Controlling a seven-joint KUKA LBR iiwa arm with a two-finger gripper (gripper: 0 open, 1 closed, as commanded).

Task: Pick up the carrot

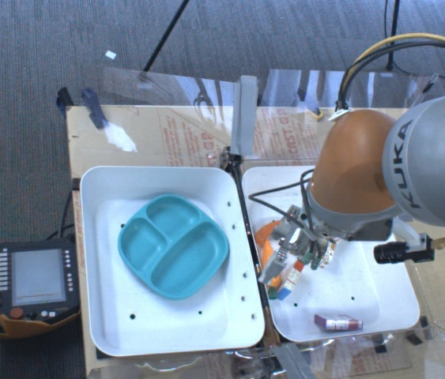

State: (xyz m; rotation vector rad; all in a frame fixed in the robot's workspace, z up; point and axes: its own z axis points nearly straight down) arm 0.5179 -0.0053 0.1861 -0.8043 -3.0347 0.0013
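Just left of fingers (273,268), carrot (265,235), right bin (364,322)

The grey arm (412,164) reaches in from the right, its hand (289,253) lowered, pointing down-left

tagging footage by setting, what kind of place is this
Most likely a robotics lab or test cell, not a home. A KUKA arm works over two white bins on a bench, a teach pendant sits beside it, and stand legs rest on grey carpet.
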